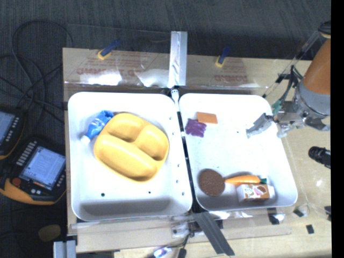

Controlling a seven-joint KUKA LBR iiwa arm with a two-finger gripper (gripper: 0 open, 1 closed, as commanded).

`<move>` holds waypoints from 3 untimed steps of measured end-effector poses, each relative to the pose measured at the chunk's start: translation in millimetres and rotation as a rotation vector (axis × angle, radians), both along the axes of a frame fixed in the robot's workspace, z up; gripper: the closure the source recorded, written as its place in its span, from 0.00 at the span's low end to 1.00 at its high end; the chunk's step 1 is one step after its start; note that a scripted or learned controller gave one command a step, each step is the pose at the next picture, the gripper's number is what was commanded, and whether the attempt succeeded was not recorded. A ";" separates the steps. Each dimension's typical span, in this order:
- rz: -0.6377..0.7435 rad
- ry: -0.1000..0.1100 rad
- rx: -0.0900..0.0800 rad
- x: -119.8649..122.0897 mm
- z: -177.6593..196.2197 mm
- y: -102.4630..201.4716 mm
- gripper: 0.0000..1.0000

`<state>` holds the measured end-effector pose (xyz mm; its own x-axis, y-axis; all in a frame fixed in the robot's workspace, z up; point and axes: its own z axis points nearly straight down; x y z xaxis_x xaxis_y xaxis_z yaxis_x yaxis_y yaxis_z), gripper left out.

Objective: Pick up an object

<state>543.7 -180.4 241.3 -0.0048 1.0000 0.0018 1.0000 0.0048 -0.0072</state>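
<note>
The right bin [279,160] holds a small orange block [207,117], a purple piece [195,127], a brown round disc [212,182], an orange carrot [244,179] and a small juice carton [255,192]. In the left bin [80,187] lie a large yellow bread-shaped object [131,145] and a blue item [97,124] at its upper left. My gripper [266,133] hangs over the right bin's upper right part, open, with nothing between its fingers. It is well apart from every object.
A metal divider [178,52] stands behind the bins' shared wall. Clear plastic sheeting with blue-yellow clips [109,49] lies along the back of the bench. A teach pendant [37,168] and cables sit off the bench to the left.
</note>
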 end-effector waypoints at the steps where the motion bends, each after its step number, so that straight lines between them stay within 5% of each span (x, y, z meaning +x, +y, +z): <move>1: 0.232 -0.007 0.005 13.1 -141.3 -33.8 0.00; 2: 0.262 -0.019 -0.006 17.7 -152.8 39.2 0.00; 3: -0.114 -0.017 -0.001 29.5 -153.4 40.8 0.00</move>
<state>573.2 -139.6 87.9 0.1087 0.9941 0.0017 0.9940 -0.1087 0.0103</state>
